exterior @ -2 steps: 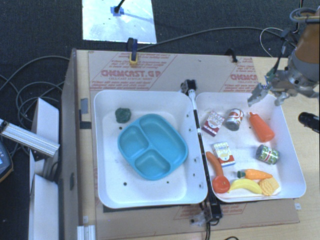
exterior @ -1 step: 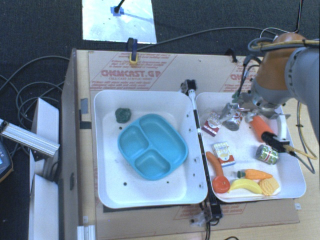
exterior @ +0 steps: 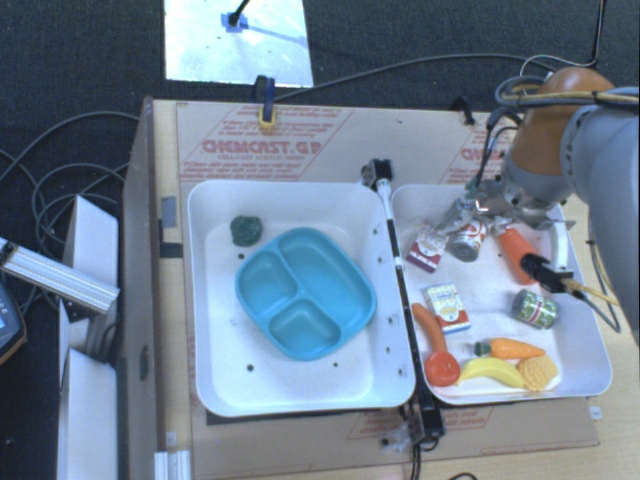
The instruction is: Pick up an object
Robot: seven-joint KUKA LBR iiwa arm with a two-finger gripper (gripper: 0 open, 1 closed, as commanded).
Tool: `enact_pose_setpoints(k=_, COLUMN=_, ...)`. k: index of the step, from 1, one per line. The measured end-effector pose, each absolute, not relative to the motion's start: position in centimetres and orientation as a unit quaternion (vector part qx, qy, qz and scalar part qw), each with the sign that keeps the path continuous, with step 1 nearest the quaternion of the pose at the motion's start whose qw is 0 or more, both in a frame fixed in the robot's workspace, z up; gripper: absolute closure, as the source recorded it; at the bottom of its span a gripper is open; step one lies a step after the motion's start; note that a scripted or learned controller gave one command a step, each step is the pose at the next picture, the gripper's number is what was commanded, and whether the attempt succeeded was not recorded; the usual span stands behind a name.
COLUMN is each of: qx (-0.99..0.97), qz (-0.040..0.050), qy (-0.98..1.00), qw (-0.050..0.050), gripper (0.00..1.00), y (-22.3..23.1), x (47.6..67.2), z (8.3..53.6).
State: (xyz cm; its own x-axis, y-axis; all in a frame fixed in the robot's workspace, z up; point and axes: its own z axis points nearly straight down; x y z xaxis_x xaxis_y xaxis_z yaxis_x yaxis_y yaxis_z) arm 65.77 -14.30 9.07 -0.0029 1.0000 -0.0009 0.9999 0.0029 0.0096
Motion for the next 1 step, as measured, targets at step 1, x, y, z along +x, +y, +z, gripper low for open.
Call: enact_pose_setpoints(k=1, qx=0.705, qz=0.0045, qy=0.709, qw=0.006, gripper=1.0, y=-14.27, x=65.86, z=10.05)
